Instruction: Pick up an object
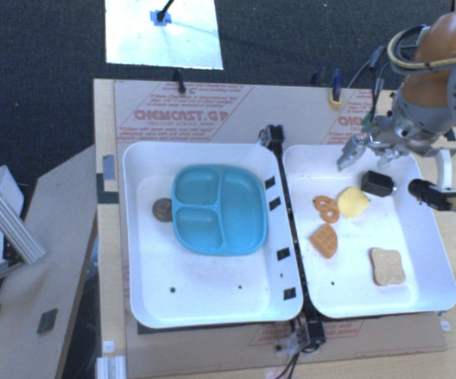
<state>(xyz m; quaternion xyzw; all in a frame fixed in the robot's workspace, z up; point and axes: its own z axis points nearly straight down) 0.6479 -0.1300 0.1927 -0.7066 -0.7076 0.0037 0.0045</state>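
hovering over the far edge of the right bin [429,290], the gripper [368,153] is hanging with its two grey fingers spread apart and pointing down, and nothing is sitting between them. the grey arm [437,69] with its orange band is reaching in from the right above it.

just below and to the right of the gripper, a small black block [377,183] is lying on the bin floor, apart from the fingers. a yellow lemon-like piece [353,202] is resting just beside the block, and an orange pretzel [326,208] is lying against the yellow piece's left side. below the pretzel, an orange-brown wedge [324,241] is sitting, and a tan slice of toast [387,266] is lying nearer the bin's front right corner, well apart from the rest.

in the left bin [145,290], a blue divided plate [218,209] is lying near the middle, with a small brown round object [162,209] touching its left edge. both bins are resting side by side on a board with red lettering [182,115].
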